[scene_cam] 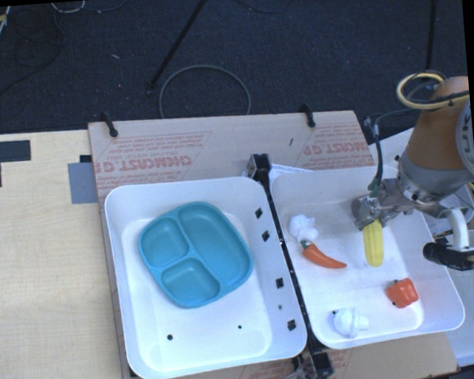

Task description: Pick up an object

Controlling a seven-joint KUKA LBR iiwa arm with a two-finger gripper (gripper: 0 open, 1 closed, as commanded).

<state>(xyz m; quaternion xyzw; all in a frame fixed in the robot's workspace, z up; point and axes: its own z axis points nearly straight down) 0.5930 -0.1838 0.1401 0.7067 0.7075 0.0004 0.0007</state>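
- Over the right bin [447, 323], the gripper [372, 216] sits at the yellow corn's [374, 243] top end.
- Whether its fingers hold it, I cannot tell.

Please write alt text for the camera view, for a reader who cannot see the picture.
A grey robot arm reaches in from the right, its gripper at the top end of a yellow corn cob in the right white bin. That bin also holds a carrot, an orange toy and two small white objects. The left white bin holds a blue divided plate.
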